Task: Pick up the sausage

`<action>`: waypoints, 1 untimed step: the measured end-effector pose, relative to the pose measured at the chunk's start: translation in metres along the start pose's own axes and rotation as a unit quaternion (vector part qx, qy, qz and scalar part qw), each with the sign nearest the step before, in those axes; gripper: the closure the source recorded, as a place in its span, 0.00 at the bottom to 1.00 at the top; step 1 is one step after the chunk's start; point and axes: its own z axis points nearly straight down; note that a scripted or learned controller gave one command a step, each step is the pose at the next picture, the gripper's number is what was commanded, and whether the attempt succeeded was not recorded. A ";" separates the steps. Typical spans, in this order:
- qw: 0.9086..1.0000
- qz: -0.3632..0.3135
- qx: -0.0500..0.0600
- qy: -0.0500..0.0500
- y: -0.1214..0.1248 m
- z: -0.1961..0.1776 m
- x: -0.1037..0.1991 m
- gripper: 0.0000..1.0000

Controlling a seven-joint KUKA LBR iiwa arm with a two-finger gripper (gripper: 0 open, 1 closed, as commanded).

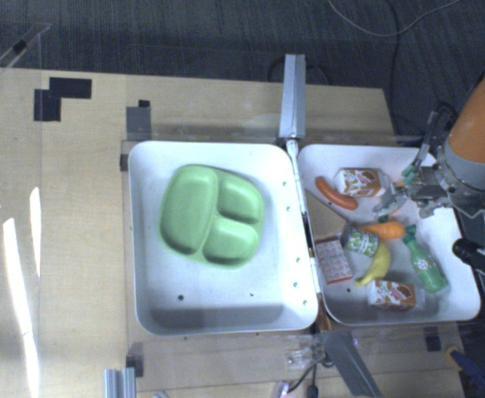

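The sausage [336,194] lies in the right bin [466,305], up near its back-left corner, just left of a small packet [361,181]. The gripper [398,196] hangs over the same bin, a bit to the sausage's right, above a carrot [385,230]. Can't tell if it's open or closed from this angle, but the sausage isn't in it. Also in there: a banana [378,264], a green bottle [425,265], a can [361,240] and a red card [334,260]. The left bin [147,247] holds a green tray [211,214].
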 end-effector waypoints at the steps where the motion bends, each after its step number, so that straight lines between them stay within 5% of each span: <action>1: 0.999 0.043 -0.001 0.000 0.094 0.022 0.024 0.00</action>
